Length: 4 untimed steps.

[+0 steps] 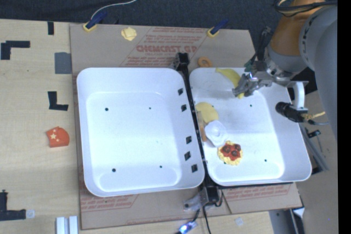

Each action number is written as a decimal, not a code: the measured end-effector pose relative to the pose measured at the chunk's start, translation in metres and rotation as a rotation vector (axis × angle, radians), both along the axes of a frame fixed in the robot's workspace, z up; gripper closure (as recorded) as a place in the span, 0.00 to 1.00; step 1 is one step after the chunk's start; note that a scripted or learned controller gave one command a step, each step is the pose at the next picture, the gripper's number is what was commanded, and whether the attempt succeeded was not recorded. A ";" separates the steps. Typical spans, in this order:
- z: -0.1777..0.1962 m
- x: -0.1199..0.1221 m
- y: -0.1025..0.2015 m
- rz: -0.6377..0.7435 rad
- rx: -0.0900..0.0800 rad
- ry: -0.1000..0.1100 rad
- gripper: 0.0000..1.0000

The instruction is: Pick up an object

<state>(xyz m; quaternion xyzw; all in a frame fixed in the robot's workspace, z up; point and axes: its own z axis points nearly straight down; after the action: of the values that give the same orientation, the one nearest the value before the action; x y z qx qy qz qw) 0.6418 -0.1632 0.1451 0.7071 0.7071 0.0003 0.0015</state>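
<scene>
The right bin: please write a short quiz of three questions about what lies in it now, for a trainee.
1. True or false: the pincer is above the right bin.
2. Which item lies nearest the pincer? A) banana B) pizza slice C) orange piece
3. Fill in: the orange piece lies on the bench, to the ___ of the left bin in the camera view.

Key: 1 true; 2 A; 3 left.

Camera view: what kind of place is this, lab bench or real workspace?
Most likely a robot grasping test bench in a lab. Two white bins, left bin and right bin, sit on taped-down cardboard; small toy items such as a banana lie in the right bin; the arm reaches in.
</scene>
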 end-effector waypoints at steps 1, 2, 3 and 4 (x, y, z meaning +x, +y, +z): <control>0.037 -0.066 0.069 0.005 0.004 0.003 1.00; 0.039 -0.108 0.097 0.002 0.003 0.008 1.00; 0.039 -0.137 0.077 -0.002 0.001 0.008 1.00; 0.052 -0.096 0.158 0.010 0.005 0.002 1.00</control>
<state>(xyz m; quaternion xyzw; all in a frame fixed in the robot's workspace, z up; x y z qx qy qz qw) 0.5461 -0.0054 0.1975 0.7035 0.7107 0.0014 -0.0011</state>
